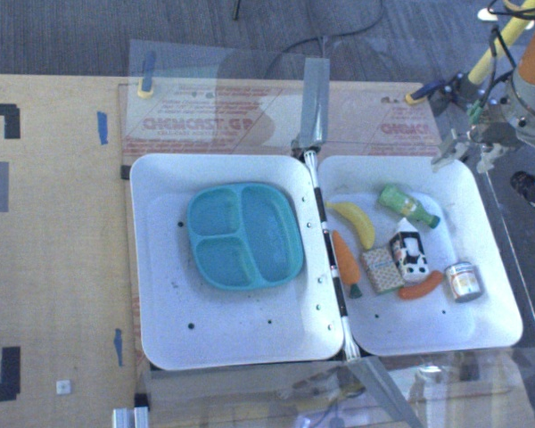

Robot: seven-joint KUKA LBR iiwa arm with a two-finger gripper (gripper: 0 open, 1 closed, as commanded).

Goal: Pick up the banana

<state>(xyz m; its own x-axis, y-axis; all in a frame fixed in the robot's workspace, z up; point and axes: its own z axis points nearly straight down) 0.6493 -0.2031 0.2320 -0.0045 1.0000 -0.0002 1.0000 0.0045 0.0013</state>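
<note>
Banana (356, 222) lies in the right bin (495, 266), near its left wall, close above the carrot (345, 262). Pincer (471, 147) hovers at the bin's upper right corner, well apart; its state cannot be told. Risk: descent clips wall or carrot.

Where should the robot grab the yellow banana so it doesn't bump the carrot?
Probably the banana is best taken at its thick middle, coming straight down from above. It lies flat in the right bin, curving from upper left to lower right, so the fingers should close across its narrow width. The carrot lies close at its lower left, so stay toward the upper half.
</note>
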